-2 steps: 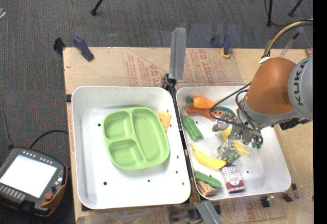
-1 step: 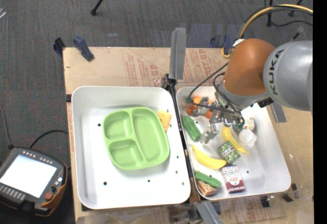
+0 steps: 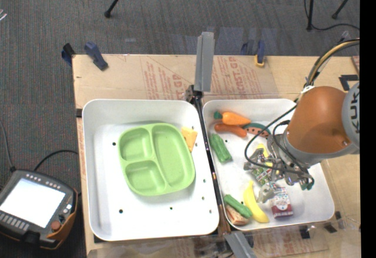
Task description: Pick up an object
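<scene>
In the right bin point(image 3: 305, 207) lie several toy foods: two orange carrots point(image 3: 234, 117), a green pepper point(image 3: 221, 148), a yellow banana point(image 3: 254, 204), a green-and-brown piece point(image 3: 236, 208) and a small red-and-white carton point(image 3: 281, 204). My gripper point(image 3: 271, 176) hangs low over the middle of this bin, under the orange band of the arm point(image 3: 317, 124). It sits just above the banana and carton, beside a small green packet point(image 3: 261, 173). The arm's body and cables hide the fingers.
The left bin point(image 3: 100, 215) holds a green divided plate point(image 3: 156, 158) with a yellow wedge point(image 3: 189, 136) at its right rim. A grey post point(image 3: 204, 63) stands behind the bins' divider. A teach pendant point(image 3: 35, 207) lies on the floor at left.
</scene>
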Controlling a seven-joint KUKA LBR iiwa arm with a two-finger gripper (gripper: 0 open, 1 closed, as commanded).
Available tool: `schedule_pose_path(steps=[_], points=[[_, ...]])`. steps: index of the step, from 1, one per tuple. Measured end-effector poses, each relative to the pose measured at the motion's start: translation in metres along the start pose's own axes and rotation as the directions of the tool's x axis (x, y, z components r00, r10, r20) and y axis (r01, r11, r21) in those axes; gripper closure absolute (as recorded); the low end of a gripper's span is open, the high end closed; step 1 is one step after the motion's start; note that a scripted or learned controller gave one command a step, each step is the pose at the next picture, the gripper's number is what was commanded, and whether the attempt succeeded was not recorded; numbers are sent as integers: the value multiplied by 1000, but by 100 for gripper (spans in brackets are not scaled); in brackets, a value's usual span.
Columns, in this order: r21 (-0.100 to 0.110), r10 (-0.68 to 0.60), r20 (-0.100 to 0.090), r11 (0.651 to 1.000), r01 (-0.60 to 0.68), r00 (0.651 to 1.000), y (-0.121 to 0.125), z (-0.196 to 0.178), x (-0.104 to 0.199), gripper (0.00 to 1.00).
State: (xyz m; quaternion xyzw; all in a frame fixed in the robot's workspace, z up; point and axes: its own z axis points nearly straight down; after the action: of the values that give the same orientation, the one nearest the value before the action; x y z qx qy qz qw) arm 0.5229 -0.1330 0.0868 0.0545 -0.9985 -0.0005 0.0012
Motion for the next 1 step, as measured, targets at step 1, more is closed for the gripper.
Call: schedule_pose_path(steps=[1], points=[[8, -44, 29, 999, 43, 999, 38, -6, 30, 0]])
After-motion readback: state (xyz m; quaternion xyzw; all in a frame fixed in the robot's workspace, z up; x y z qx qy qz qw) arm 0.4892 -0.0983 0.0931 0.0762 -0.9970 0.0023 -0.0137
